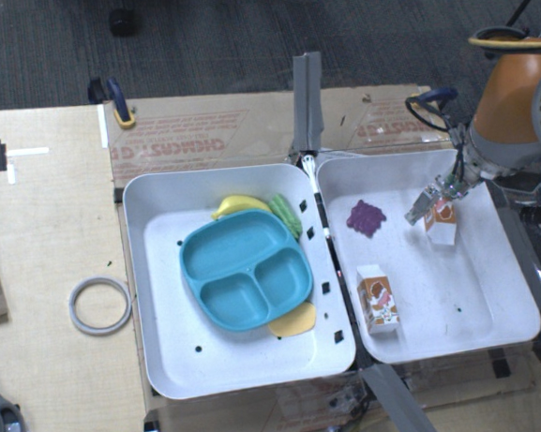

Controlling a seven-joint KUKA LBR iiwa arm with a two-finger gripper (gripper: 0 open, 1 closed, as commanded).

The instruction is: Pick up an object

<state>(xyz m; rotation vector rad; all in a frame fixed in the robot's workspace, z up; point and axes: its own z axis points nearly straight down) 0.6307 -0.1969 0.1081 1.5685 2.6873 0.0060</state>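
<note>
The grey arm with its orange band reaches in from the right over the right-hand shallow white bin (pixel 506 331), and its two-finger gripper (pixel 431 204) sits low at the bin's upper right, right against a small white carton with a red-orange print (pixel 442 223). The carton looks pinched at its top end by the fingertips, so I judge the fingers clenched on it, though the contact is small in this view. The carton's long axis runs roughly up and down the view, its upper end tucked under the gripper, which suggests it hangs or leans from the grip rather than lying flat. Nearby in the same bin lie a crumpled purple lump (pixel 366 217) and a second small carton with a red picture (pixel 379 305), its long axis also running toward the near wall. The left white bin (pixel 155 296) carries a blue three-compartment plastic tray (pixel 247 271) resting over a yellow banana-like piece (pixel 239 205)
</note>
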